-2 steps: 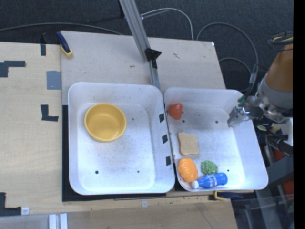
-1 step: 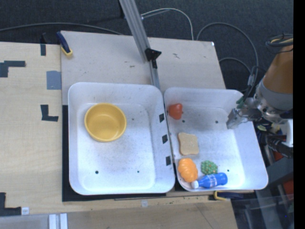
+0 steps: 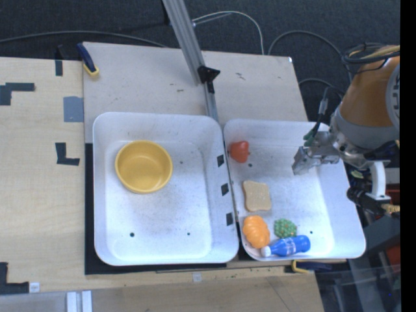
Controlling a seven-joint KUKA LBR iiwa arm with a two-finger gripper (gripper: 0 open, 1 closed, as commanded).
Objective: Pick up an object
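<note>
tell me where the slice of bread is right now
The bread slice lies in the right bin, near its left wall, below the red object and above the orange toy.

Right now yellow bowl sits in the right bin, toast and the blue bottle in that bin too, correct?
Not quite. The camera view shows the yellow bowl in the left bin, alone. The toast and the blue bottle do lie in the right bin.

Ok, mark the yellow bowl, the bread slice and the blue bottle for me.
yellow bowl (image 3: 143,166): camera view, centre of its inside.
bread slice (image 3: 257,195): camera view, middle of its top face.
blue bottle (image 3: 290,246): camera view, middle of its body.
</note>
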